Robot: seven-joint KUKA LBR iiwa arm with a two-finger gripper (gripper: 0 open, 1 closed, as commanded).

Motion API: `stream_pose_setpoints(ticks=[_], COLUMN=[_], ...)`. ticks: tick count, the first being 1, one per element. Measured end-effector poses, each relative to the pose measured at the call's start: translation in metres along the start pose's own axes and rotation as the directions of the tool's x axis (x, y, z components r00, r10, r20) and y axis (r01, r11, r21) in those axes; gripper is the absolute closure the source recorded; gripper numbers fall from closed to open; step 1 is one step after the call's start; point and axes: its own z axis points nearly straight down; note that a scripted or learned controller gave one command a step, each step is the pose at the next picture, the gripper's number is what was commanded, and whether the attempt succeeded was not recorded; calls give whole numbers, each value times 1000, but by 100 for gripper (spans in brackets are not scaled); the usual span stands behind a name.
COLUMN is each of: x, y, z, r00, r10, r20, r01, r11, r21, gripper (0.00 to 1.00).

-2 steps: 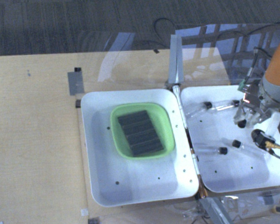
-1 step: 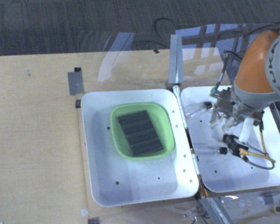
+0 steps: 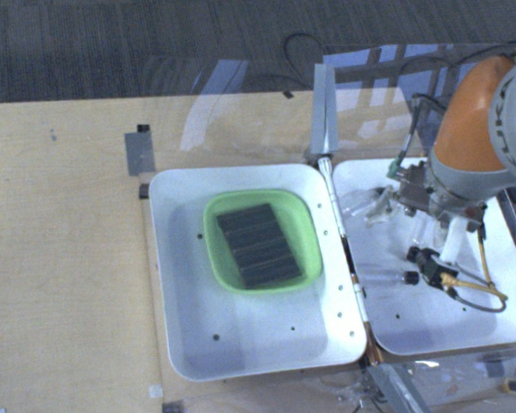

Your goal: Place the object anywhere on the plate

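Hovering over the upper left part of the right bin (image 3: 405,323), the hand (image 3: 373,206) juts from the grey arm (image 3: 478,134) with its orange band; whether it is wide or narrow I cannot tell. Well apart from it, in the left bin (image 3: 252,338), a green plate (image 3: 309,241) carries the dark ribbed block (image 3: 258,245), lying flat near the plate's middle. Both bins rest on the pale wooden tabletop (image 3: 55,266).

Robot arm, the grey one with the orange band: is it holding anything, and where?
Nothing visible. The dark grey ribbed rectangular block lies on the green plastic plate, apart from the arm.
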Motion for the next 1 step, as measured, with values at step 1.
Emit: stream_pose_setpoints(ticks=[1], x=[-37], y=[0], z=[-90], r00=[905], r10=[425], r20=[-1], r01=[-425], r11=[905], r21=[-5], gripper=[0])
